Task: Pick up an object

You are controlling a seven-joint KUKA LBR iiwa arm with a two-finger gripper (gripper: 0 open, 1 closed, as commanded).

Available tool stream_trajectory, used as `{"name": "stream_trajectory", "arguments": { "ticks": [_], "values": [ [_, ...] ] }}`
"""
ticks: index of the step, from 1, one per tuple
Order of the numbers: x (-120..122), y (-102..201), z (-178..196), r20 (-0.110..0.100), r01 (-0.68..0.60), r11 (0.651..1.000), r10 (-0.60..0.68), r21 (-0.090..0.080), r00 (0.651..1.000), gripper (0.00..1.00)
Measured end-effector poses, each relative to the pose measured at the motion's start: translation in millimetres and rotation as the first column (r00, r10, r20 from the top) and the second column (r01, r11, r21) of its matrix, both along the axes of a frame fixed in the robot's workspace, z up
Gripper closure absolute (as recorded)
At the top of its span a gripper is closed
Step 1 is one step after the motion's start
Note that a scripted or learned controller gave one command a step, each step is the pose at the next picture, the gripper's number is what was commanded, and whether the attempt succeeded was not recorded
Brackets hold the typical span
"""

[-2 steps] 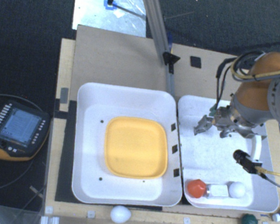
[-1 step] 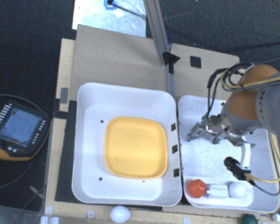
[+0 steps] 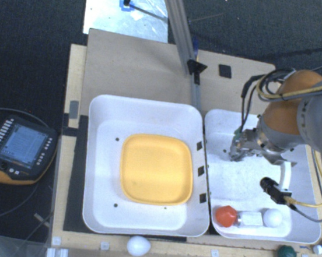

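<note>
Red ball [image 3: 226,216] at right bin [image 3: 219,174] front edge; gripper [image 3: 239,150] apart.

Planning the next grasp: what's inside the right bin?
In the right bin: red ball, white block, white ball along its near wall. The arm covers the far corner.

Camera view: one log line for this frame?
gripper: over right bin, far end, nothing visibly held | red ball, white ball: near end | yellow plate: left bin

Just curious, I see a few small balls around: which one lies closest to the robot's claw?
The red ball in the right bin, near its front-left corner. The white ball and green ball lie outside the bins, farther from the gripper.
</note>
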State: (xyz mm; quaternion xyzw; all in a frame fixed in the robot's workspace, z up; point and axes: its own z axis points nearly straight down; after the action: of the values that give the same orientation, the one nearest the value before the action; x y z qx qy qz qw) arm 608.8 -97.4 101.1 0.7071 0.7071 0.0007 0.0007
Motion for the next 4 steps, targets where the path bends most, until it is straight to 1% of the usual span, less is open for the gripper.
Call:
{"name": "stream_trajectory", "arguments": {
  "ticks": [1, 2, 3, 4],
  "values": [
    [-8.2, 1.7, 49.1, 0.002, 0.0, 1.0, 0.0, 0.0, 1.0, 1.0],
    [-7.4, -7.5, 107.5, 0.004, 0.0, 1.0, 0.0, -0.001, 1.0, 1.0],
    [-9.6, -3.2, 169.5, 0.004, -0.001, 1.0, 0.001, 0.0, 1.0, 1.0],
    [-9.4, -3.2, 178.2, -0.001, -0.001, 1.0, 0.001, 0.0, 1.0, 1.0]
  ]
}}
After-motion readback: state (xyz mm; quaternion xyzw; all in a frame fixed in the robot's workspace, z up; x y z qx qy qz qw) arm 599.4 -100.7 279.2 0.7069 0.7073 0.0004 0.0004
